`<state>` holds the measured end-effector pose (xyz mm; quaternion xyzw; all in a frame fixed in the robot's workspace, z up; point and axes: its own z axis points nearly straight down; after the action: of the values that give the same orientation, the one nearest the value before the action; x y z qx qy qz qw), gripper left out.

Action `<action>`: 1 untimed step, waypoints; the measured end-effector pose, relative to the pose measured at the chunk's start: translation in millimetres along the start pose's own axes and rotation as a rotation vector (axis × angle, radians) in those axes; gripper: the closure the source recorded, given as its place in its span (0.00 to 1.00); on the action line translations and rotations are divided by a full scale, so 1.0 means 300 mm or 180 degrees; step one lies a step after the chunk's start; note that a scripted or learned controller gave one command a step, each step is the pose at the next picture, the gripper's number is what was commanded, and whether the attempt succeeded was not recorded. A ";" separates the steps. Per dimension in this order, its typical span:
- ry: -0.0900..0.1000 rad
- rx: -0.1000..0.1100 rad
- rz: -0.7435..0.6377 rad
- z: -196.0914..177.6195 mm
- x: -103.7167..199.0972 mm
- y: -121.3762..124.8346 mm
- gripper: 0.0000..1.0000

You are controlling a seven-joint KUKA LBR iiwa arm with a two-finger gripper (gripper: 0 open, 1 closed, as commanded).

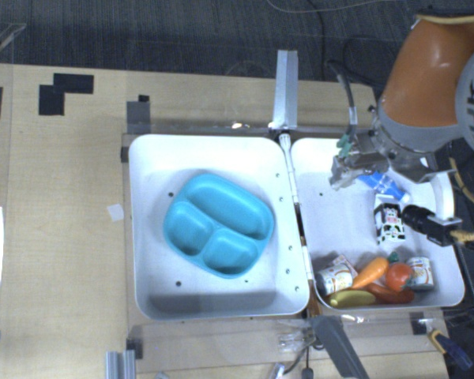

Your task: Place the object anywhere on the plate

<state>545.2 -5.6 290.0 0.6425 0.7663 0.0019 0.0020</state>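
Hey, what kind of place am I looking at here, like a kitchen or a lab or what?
Most likely a robotics lab or test cell, not a kitchen: a grey and orange robot arm reaches over two white bins, toy food is piled in one, and a loose cable lies on carpet.
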 end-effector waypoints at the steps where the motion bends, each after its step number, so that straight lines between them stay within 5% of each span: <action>1: 0.0002 0.0008 -0.0165 0.235 0.151 -0.093 1.00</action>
<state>510.3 34.3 219.5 0.6224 0.7827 0.0011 0.0010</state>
